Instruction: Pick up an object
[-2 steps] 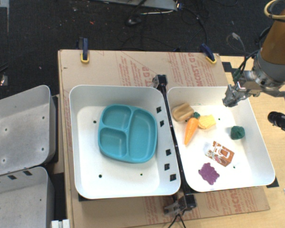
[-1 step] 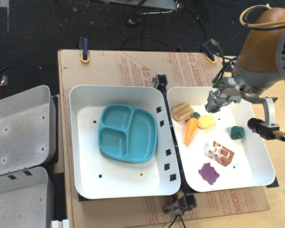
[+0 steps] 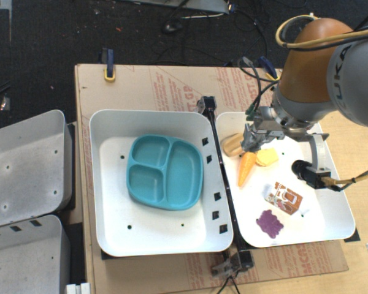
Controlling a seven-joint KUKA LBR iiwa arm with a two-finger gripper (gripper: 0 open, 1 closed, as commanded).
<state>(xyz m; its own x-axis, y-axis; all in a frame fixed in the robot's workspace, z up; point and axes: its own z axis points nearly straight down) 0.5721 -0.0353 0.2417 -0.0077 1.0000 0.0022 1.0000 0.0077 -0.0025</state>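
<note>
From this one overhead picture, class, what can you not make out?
- Claw tips: blurred and dark above the carrot; open or shut is unclear.
- Tan food: partly behind the claw.
- Small carton: print too small to read.
- Arm: cut off by the right edge.

Orange carrot (image 3: 246,167): tapered, lying flat in right bin, centre-right of frame, thick end up, tip pointing down-left. Yellow piece (image 3: 267,158): rounded, touching carrot's upper right. Tan bread-like piece (image 3: 232,144): just above-left of carrot, near bin's left wall. Small brown-and-white carton (image 3: 284,199): lower right, lying tilted. Purple grape cluster (image 3: 270,223): flat, below carton, near bin's bottom edge.
</note>
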